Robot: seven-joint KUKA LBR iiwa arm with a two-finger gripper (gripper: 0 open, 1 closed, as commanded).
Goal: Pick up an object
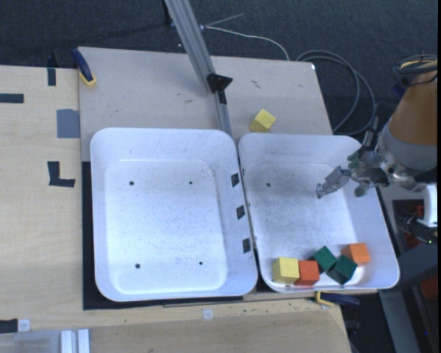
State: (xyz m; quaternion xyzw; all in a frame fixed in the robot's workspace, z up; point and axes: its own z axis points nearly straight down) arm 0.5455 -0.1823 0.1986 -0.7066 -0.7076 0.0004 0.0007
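- Camera view: the gripper [336, 185] sits over the upper middle of the right bin [294, 147], with nothing visible between its fingers. Whether the fingers are apart or together cannot be told at this size.
- Task status: no object is picked up yet; approach, descent and grasp all appear to remain.
- Candidate objects lie well apart from the gripper, clustered at the bin's near edge: yellow block [285, 270], red block [307, 272], two green blocks [333, 263] and orange block [358, 253].
- Another yellow cube [262, 120] rests on the bench beyond the bins.
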